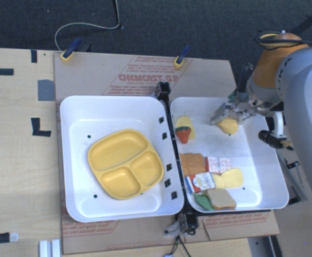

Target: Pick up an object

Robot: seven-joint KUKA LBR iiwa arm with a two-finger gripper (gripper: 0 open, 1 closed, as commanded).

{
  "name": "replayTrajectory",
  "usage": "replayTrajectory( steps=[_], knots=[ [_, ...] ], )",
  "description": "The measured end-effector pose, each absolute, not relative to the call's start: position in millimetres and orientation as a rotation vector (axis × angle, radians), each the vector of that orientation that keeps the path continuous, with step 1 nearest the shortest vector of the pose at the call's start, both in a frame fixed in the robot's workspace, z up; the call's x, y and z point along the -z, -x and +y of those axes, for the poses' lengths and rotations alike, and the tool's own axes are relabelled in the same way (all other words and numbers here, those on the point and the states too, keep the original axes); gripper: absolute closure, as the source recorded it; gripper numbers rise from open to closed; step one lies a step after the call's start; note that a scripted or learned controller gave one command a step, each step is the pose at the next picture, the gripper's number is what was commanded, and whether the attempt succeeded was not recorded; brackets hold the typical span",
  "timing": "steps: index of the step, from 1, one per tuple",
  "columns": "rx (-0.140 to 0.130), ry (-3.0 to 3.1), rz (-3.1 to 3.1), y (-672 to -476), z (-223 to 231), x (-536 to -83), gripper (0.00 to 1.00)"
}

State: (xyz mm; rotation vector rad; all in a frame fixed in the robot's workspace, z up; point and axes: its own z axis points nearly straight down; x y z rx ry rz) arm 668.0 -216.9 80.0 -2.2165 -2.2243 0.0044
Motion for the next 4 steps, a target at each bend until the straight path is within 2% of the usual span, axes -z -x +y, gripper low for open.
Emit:
replayTrajectory(
  steps=[1,2,3,4],
  knots=[
    [-0.001,2.22,-2.231,-670.2,-217.4,-96.9,1.0],
    [-0.001,2.215,-2.223,-602.1,-147.0,-165.0,1.0],
    [-0.001,2.219,-2.222,-604.4,-150.3,-161.1,0.0],
    [-0.003,2.217,-2.228,-598.5,-91.5,-81.4,0.0]
  ],
)
